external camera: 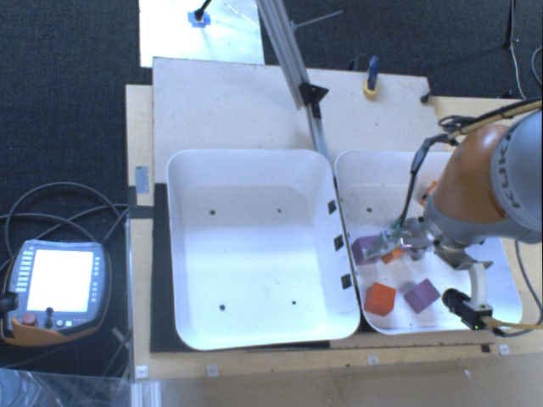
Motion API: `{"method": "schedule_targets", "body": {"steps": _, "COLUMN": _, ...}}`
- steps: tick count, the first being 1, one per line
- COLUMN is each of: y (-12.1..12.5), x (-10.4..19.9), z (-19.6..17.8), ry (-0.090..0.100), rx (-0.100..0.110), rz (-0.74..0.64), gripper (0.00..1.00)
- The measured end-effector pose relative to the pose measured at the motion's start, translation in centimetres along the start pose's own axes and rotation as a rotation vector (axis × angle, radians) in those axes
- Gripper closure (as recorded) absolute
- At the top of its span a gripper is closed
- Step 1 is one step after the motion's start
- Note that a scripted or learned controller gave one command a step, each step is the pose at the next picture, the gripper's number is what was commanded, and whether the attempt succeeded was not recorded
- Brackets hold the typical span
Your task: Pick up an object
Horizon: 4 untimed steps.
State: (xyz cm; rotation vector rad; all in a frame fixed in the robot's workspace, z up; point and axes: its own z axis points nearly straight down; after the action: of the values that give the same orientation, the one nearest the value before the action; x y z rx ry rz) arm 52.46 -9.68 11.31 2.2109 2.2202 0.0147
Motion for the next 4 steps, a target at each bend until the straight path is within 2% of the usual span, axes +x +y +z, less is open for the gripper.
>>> {"method": "schedule_targets", "body": {"steps": 1, "y": 0.1, "x": 0.1, "z": -0.9, "ry": 0.002, "rx": -0.003, "rz": -0.001, "gripper": 1.00}}
{"method": "schedule_targets", "body": {"steps": 2, "y": 1.0, "x": 0.3, "z": -7.2, "ry": -0.002, "rx": 0.004, "rz": -0.002, "gripper": 1.00}}
{"method": "schedule_targets", "body": {"steps": 4, "y": 1.5, "x": 0.2, "z": -16.7, "ry": -0.002, "rx": 0.005, "rz": -0.002, "gripper": 1.00}}
